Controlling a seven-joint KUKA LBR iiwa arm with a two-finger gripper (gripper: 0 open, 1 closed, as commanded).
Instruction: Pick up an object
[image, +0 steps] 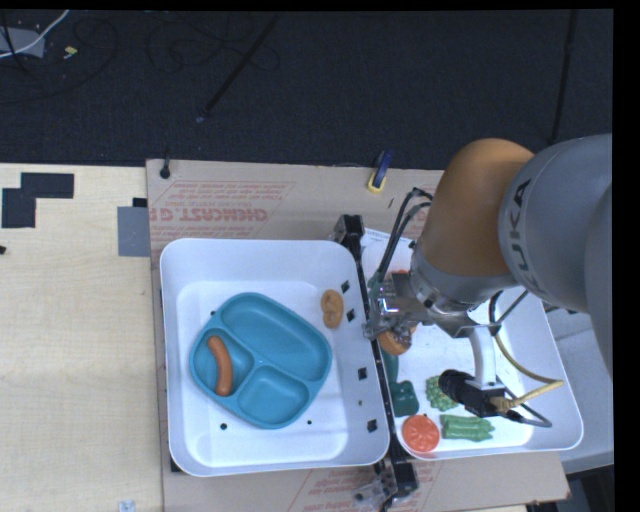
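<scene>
My gripper (386, 322) is low over the left side of the right bin (560, 400), close to the wall between the two bins. A small orange thing (394, 344) sits right under it, partly hidden, and I cannot tell whether it is gripped. Near the front of this bin lie a dark green block (403, 398), a round red-orange piece (421, 433), a leafy green piece (438, 390) and a long green piece (466, 429).
The left bin (190, 262) holds a blue divided plate (285, 345) with a sausage (220, 364) in its left compartment. A small tan-orange piece (331, 308) lies by that bin's right wall. The arm's grey and orange body covers the back of the right bin.
</scene>
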